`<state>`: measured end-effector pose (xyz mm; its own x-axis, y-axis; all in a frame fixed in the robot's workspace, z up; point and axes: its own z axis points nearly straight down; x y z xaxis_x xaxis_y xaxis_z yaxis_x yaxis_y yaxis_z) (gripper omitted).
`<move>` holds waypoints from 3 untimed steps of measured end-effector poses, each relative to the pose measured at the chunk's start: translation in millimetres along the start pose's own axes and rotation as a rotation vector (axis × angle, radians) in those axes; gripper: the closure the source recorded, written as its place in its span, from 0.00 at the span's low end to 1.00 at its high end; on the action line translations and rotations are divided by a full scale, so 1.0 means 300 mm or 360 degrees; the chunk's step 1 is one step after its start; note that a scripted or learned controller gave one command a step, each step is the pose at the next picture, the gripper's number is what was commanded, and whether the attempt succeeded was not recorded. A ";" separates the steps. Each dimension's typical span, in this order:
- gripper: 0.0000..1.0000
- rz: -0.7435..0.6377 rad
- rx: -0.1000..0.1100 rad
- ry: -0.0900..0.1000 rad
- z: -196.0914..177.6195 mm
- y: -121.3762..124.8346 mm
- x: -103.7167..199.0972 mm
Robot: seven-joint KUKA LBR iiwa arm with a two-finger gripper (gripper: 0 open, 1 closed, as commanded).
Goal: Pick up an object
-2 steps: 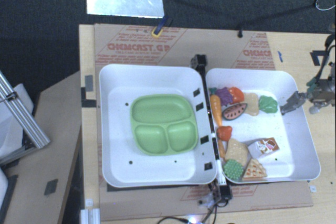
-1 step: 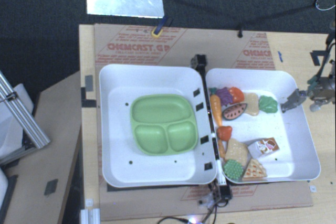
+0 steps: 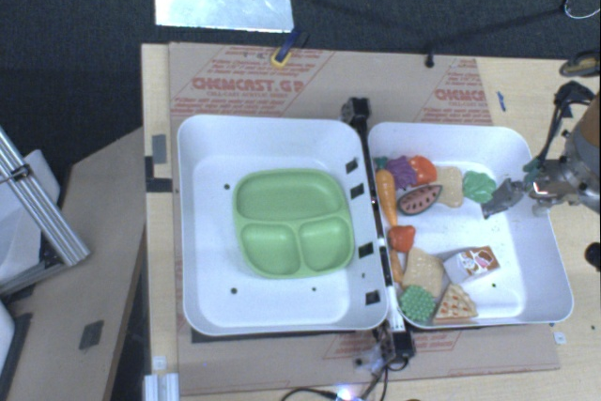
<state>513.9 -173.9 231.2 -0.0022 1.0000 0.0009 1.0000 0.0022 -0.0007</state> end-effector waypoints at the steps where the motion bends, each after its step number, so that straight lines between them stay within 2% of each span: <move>1: 0.00 0.0001 0.0003 0.0000 0.142 -0.007 -0.013; 3: 0.00 0.0002 0.0003 0.0001 0.492 0.020 0.012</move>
<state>519.9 -170.2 83.5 -0.0009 1.0000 0.0014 1.0000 0.0009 -0.0024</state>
